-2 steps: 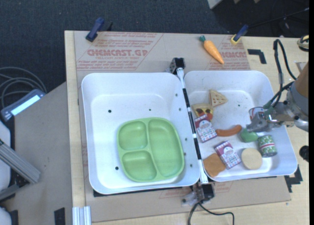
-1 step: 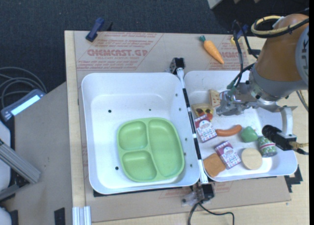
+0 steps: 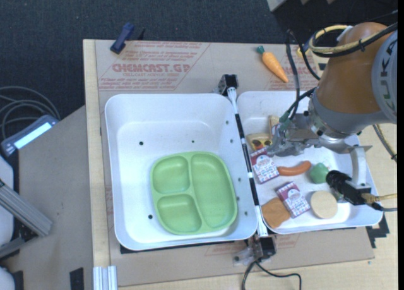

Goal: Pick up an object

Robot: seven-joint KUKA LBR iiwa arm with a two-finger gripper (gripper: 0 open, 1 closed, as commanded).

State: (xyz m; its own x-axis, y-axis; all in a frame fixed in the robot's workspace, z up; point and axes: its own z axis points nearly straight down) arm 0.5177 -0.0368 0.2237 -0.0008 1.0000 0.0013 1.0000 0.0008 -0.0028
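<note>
My gripper (image 3: pixel 282 145) hangs low over the middle of the right bin (image 3: pixel 252 103), just above and left of an orange sausage (image 3: pixel 294 169). Below it lie a red-and-white packet (image 3: pixel 264 167), a second red packet (image 3: pixel 293 198), a brown cookie (image 3: pixel 275 212), a pale round disc (image 3: pixel 324 205) and a green piece (image 3: pixel 319 172). A small tan-and-brown item (image 3: pixel 257 141) lies just left of the gripper. I see nothing clearly held.
The left bin (image 3: pixel 120 118) holds a green three-compartment plate (image 3: pixel 191 191). On the board behind the bins lie a toy carrot (image 3: pixel 274 63) and a blue clip (image 3: pixel 122 38). A black clamp (image 3: pixel 227 83) sits where the bins meet.
</note>
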